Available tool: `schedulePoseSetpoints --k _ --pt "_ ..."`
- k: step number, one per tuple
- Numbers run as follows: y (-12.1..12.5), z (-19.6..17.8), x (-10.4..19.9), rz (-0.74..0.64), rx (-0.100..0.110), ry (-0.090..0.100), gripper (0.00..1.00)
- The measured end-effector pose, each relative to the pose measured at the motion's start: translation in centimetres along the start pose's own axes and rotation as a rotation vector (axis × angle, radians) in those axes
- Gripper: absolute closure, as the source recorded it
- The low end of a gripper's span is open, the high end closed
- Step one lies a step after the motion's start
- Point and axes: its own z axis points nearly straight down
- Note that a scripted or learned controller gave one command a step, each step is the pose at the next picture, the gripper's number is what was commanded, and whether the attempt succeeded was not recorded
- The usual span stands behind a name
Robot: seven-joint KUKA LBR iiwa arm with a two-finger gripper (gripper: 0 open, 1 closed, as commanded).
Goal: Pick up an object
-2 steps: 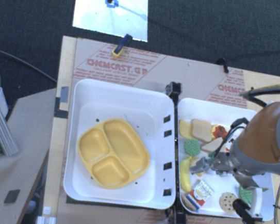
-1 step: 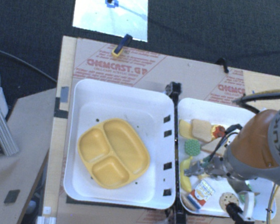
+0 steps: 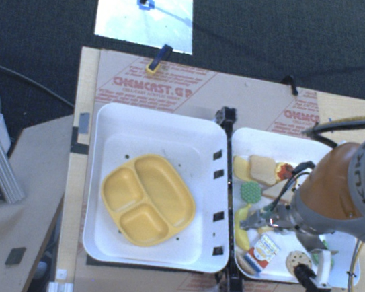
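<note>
Overhead slanted view of a bench with 2 white bins side by side. Left bin (image 3: 111,124): well to the left of the gripper, it holds 1 yellow tray (image 3: 148,199) with 3 compartments, lying flat and turned at an angle to the bin walls. A black divider (image 3: 228,183) runs between the bins, left of the gripper. Right bin (image 3: 265,139): the gripper (image 3: 261,220) sits low over the left half of this bin, its metal parts pointing left toward the divider; whether its fingers are apart or together cannot be told, as they blur into the clutter beneath. Just above the gripper lies a green disc (image 3: 251,192) (textured, round), and above that a tan bread slice (image 3: 263,168) with a yellow piece (image 3: 241,165) at its left and a red item (image 3: 283,170) at its right. Below the gripper rests a small packet (image 3: 261,249) (white with red and yellow print), touching or nearly touching a yellow piece (image 3: 242,238) at its left. To the lower right of the gripper lies a cookie (image 3: 298,260) with dark spots. Right: the arm (image 3: 338,192) (grey, with an orange band) covers much of the bin's right half.
</note>
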Motion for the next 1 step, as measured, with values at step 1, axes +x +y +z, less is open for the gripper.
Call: schedulePoseSetpoints --k 1 --pt "-0.01 0.01 0.01 0.002 0.000 0.000 0.00"
